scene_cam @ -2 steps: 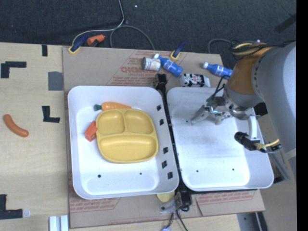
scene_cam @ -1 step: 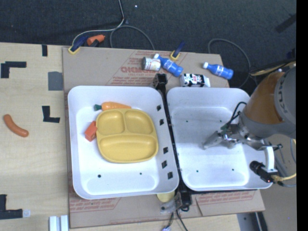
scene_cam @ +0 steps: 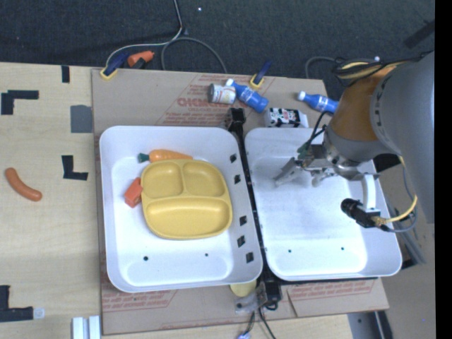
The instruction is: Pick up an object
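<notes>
Hand low over the right bin, fingers spread apart with nothing between them. In the left bin: yellow divided plate, one toy carrot at its top edge, another orange piece at its left.

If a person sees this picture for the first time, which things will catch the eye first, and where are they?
The eye goes first to the yellow divided plate in the left bin, with an orange carrot along its far edge. Next comes the grey arm with its orange band, reaching in from the right, its gripper low over the right bin. A sausage toy lies alone at the bench's far left.
</notes>
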`<state>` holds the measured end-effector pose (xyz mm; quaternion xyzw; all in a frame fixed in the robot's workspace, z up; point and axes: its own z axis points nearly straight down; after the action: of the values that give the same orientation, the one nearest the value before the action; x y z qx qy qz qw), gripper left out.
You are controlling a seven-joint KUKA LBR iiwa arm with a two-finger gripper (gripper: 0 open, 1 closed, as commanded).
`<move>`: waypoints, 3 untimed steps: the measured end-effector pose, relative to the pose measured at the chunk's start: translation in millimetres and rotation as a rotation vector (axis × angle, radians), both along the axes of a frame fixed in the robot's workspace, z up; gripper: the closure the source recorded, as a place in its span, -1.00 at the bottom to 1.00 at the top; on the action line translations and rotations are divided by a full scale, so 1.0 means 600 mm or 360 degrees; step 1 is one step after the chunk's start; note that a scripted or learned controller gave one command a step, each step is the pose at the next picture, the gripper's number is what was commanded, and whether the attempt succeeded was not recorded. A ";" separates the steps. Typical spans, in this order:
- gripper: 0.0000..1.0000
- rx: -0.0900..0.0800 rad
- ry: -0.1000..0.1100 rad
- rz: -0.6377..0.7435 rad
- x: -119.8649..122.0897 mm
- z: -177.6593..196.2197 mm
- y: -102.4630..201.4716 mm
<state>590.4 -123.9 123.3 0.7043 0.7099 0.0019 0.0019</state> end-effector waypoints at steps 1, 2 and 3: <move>-1.00 -0.0004 0.0003 -0.0012 -0.030 -0.065 -0.009; -1.00 -0.0004 0.0000 -0.0006 0.073 -0.062 0.043; -1.00 -0.0002 0.0004 -0.0007 0.133 -0.064 0.039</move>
<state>670.0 -100.3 85.1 0.7058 0.7084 0.0004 0.0014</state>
